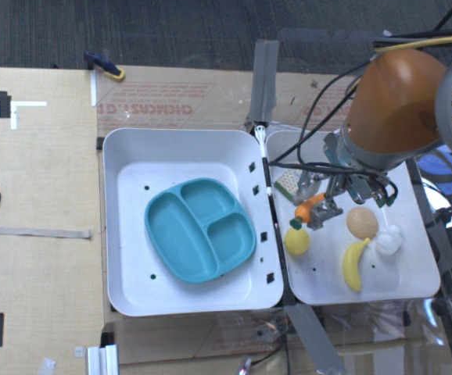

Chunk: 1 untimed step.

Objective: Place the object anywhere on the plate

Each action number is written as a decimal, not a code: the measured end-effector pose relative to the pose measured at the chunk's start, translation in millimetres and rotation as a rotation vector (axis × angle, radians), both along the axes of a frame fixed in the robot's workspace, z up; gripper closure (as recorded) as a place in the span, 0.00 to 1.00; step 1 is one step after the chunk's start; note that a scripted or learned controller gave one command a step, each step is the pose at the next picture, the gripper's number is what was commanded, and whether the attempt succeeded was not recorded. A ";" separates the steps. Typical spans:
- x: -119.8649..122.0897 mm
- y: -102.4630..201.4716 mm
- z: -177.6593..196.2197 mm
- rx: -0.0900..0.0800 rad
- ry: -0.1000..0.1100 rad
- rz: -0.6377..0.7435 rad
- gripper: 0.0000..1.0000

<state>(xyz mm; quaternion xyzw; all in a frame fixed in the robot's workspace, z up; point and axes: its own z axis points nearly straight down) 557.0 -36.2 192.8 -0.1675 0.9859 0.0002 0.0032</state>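
The arm (402,92) is reaching in from 3 o'clock and hanging over the right bin (414,283), its orange band covering the bin's 12 o'clock part. The gripper (320,206) is sitting low at the bin's 9 o'clock side, right at a small carrot (307,209) with a green top; the carrot is lying against the fingers, but whether they are pinching it or merely touching it I cannot tell.

At 6 o'clock from the carrot a lemon (296,241) is resting near the bin's wall. An egg (361,223) is lying at 3 o'clock from the gripper, with a white lump (388,241) just beside it and a banana (354,264) at 6 o'clock from the egg.

The blue plate (200,230), with three compartments, is lying in the middle of the left bin (124,280), well apart from the carrot.
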 end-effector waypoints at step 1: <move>0.0 0.0 0.1 0.000 0.000 0.000 0.00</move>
